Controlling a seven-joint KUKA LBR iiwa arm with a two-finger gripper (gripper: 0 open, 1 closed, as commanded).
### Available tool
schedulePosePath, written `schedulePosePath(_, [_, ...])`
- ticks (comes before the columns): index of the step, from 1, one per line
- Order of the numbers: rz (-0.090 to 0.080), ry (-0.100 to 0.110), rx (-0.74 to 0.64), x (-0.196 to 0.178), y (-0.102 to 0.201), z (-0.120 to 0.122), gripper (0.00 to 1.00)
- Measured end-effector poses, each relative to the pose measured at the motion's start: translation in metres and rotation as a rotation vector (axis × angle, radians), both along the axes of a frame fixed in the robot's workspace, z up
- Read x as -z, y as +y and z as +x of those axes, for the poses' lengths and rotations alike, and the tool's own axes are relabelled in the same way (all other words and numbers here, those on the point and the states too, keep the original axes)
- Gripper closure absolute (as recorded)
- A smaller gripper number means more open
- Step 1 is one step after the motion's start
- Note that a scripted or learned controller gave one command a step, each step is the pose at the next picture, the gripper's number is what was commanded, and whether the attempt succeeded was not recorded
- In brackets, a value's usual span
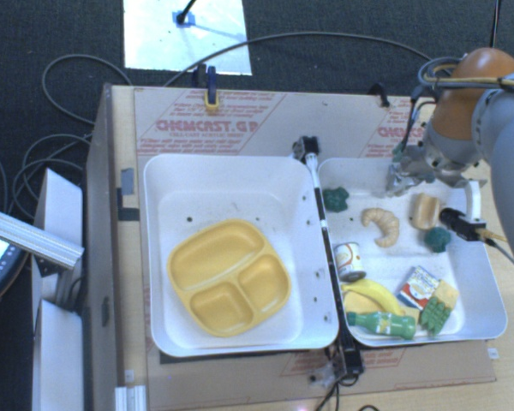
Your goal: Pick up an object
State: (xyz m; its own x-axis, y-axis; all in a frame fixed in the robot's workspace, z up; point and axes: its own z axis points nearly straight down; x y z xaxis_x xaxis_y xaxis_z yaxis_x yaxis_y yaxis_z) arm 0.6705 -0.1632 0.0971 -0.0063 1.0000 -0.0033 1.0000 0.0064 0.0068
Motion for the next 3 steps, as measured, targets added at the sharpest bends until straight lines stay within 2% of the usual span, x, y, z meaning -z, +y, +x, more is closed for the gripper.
schedulePosePath(1, [0.002,0.006,0.005,0.004,-0.011,-0.016,1.00])
schedulePosePath(2, [0.000,0.003,0.002,-0.008,-0.011,-0.015,1.00])
schedulePosePath(3, [0.003,0.006,0.004,0.013,0.025,-0.056,1.00])
